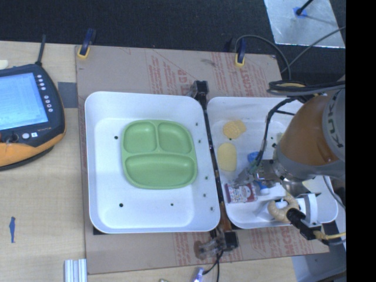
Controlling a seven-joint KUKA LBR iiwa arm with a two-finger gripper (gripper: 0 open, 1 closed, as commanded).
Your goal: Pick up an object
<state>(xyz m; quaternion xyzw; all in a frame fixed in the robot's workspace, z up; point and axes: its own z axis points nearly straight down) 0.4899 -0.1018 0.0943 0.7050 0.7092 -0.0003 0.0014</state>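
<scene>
1. Gripper (pixel 257 177) sits low in the right white bin (pixel 249 103), under the grey arm w/ orange band (pixel 305 137). Can't tell whether it's spread or closed, as the wrist hides too much. Nothing visibly held.
2. Nearest candidate, in my judgement: red-and-white flat packet (pixel 240 193), just beside the gripper, toward the view's lower left. It lies flat on the bin floor; long axis runs roughly left-right across the view w/ a slight tilt.
3. Key relation: the packet is offset from the gripper, not under it. A short shift down-left looks needed, and jaws probably want to close across the packet's short side.
4. Small blue object (pixel 255 157) is just beside the gripper on the far side, partly hidden; shape unclear.
5. Pale yellow oblong piece (pixel 227 156) lies near, further left; long axis runs approx. top-bottom in the view, apart from the packet.
6. Round yellow ridged piece (pixel 234 128) is beyond that, toward the bin's far wall.
7. Edges: the packet's left end is close to the bin's left wall and the divider betw. bins, so room is tight on that side. Risk as I see it: a flat, thin item is hard to get under and may slide to the wall.
8. Open room: bare floor lies toward the bin's near edge, below the packet.
9. Left white bin (pixel 97 157) holds a green divided plastic plate (pixel 158 154), well apart from the gripper.
</scene>
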